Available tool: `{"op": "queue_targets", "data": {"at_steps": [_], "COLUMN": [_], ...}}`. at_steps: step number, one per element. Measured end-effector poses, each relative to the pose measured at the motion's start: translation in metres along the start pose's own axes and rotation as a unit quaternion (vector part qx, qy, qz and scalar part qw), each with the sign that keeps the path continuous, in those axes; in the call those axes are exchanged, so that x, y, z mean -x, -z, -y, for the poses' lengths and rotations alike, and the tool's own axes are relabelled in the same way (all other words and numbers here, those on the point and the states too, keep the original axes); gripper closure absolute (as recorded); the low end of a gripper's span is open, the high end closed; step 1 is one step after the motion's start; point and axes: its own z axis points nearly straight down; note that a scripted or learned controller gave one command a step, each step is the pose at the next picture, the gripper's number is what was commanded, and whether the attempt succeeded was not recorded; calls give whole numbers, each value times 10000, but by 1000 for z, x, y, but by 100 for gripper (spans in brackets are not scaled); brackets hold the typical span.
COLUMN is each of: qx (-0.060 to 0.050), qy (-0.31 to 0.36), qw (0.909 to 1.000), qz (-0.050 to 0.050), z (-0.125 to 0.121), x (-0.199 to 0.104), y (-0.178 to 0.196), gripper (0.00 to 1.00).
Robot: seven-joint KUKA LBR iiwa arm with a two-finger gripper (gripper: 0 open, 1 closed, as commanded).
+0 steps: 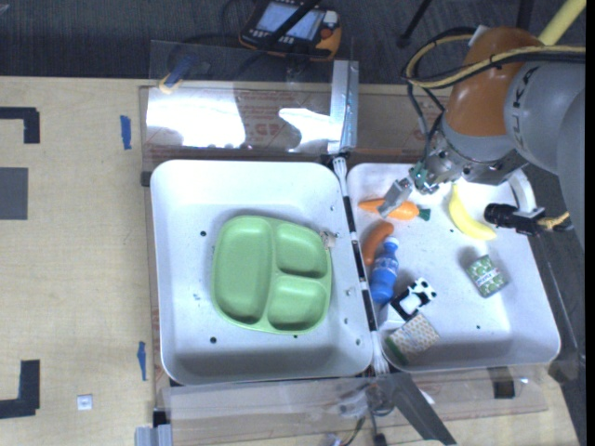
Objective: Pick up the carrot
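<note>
Carrot (398,211) lies at the back-left of the right bin (535,337), just beside the divider, leaf end toward the banana (465,215). I see the gripper (402,193) angled down right over it, likely lining up for a grab, though I cannot tell its state. The clutter sits along the left wall. Count: one carrot, one orange-brown piece (375,240), one blue bottle (383,272), one banana, one black-white toy (416,297), two small packets. Left bin (177,249) holds one green divided plate (271,272).

Two white bins (186,342), one green divided plate (271,272), one carrot (400,211), one banana (468,216), one blue bottle (383,271)
</note>
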Motion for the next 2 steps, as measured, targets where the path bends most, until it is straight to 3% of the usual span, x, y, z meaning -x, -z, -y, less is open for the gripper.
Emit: {"op": "queue_targets", "data": {"at_steps": [1,2], "qx": [-110,-10], "qy": [1039,1040], "qw": [9945,9946], "qz": [-82,12], "z": [7,2], "x": [3,6], "y": [-33,-24], "gripper": [0,100]}}
